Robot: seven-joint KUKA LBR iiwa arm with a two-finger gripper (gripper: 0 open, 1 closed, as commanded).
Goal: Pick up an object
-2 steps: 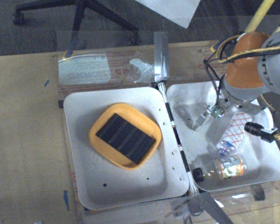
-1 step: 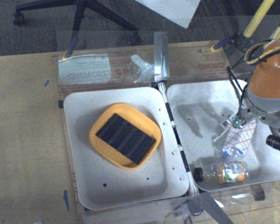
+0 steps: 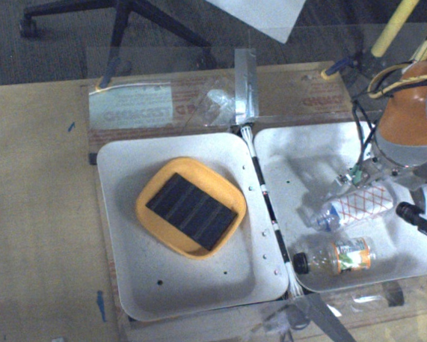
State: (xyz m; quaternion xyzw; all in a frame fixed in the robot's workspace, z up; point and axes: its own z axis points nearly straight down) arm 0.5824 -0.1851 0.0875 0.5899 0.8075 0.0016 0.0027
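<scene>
Just beside the gripper (image 3: 363,175), crumpled clear plastic bottle (image 3: 356,207) with red lattice label, smoother black-capped bottle (image 3: 334,258) farther off, gripper tip blurred, open or closed impossible to tell.

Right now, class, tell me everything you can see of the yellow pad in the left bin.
The yellow pad is a rounded square with soft corners and a thick, smooth rim that looks like plastic or foam. A dark panel with fine parallel ribs is set into its top. It lies flat, panel up, on the floor of the left bin, turned at a slant to the walls and nearer the bin's far right corner. It touches no other object.
</scene>
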